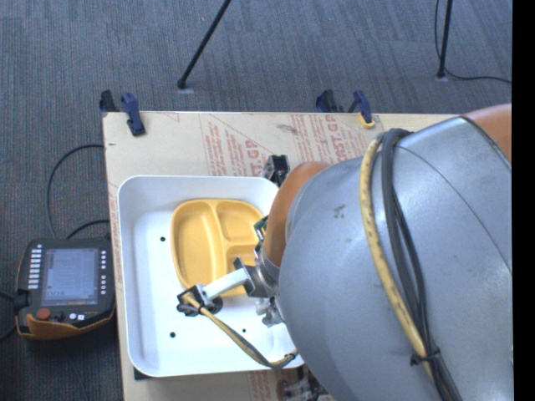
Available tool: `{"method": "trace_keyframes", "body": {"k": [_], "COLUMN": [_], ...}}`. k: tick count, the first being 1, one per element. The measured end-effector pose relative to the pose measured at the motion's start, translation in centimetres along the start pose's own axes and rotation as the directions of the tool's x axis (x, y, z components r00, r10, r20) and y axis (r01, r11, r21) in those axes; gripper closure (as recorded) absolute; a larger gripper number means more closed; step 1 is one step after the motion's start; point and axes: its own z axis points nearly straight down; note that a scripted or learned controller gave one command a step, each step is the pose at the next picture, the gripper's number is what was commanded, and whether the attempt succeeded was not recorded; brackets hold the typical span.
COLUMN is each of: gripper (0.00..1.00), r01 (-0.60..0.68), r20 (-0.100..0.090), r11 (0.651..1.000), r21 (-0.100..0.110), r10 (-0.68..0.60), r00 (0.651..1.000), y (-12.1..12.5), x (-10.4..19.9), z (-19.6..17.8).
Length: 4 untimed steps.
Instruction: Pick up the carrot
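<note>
A yellow divided plate (209, 236) is taken as the landmark; it is seen lying in the white bin (144, 307), toward that bin's far side; the grey arm (393, 266) is reached in from the plate's right and is bent steeply downward, its bulk being held close beneath the camera; the orange band (297, 176) is seen just beyond the plate's far right corner; the gripper (266, 307) is lowered at the plate's near right edge, and how far it is opened cannot be told; where the carrot lies cannot be told; a teach pendant (67, 286) is laid on the carpet well left of the plate; blue clamps (132, 111) are fixed along the bench (209, 140) edge beyond the plate.
</note>
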Motion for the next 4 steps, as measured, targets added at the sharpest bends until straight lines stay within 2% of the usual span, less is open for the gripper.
{"method": "trace_keyframes", "body": {"k": [1, 2, 3, 4], "gripper": [1.00, 0.00, 0.00, 1.00], "r01": [-0.004, -0.005, 0.241, 0.243], "r20": [-0.002, -0.002, 0.001, 0.004], "r11": [1.000, 1.000, 0.971, 0.970], "r21": [0.000, -0.001, -0.001, 0.001], "r10": [0.004, 0.005, -0.241, -0.243], "r00": [1.000, 1.000, 0.971, 0.970], "y": [-6.9, -6.8, -10.6, -10.6], "x": [1.9, 1.9, 2.8, 2.8], "z": [-0.7, -0.7, 4.9, 3.9]}}
